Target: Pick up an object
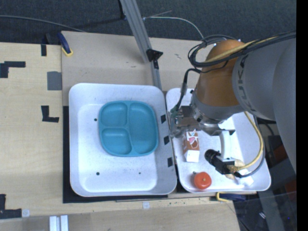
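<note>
Bins, two, shallow and white, side by side on a pale bench [29, 143]: left bin [77, 143] and right bin [257, 177]. Left bin: one teal plate [128, 128] with three compartments, lying flat on the middle and upper part of the floor, apart from every wall. Right bin: one small carton [191, 147], red and white, lying flat near the wall shared with the left bin. Also one round red-orange object [202, 179], below the carton in this view, near the bin's lower wall and apart from the carton. Arm [269, 81], grey with an orange band [219, 76], reaching in from the right and covering the upper part of the right bin. Gripper [181, 121], low over the upper left of the right bin, just beside the shared wall and just above the carton's upper end; contact with the carton cannot be told. Gripper state, released or clenched: cannot be told from this angle. Bench: black tape marks [45, 113] at left, slanted metal bar [137, 28] at the top.
</note>
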Robot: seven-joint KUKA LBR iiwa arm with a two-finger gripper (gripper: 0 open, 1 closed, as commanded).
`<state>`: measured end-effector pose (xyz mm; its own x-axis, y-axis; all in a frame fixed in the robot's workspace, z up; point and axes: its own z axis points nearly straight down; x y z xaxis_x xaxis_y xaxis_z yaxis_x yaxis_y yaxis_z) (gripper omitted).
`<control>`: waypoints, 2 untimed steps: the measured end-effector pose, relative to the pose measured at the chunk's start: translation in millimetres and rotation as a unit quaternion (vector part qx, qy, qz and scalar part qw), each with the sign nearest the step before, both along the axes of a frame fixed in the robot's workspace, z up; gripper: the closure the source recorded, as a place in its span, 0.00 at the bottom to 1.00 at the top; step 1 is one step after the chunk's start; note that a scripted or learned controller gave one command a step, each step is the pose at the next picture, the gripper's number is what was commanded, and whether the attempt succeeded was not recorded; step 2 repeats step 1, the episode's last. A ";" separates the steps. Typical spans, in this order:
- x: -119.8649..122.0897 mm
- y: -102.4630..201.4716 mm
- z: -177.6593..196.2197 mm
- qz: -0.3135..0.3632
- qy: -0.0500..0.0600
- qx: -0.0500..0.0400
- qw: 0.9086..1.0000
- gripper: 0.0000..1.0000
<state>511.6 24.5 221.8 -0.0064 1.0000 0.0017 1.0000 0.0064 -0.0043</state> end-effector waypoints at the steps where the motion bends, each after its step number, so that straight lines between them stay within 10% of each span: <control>1: -1.2 47.1 9.2 0.000 -0.001 0.000 1.000 1.00; 2: -1.2 47.1 9.2 0.000 -0.001 0.000 1.000 1.00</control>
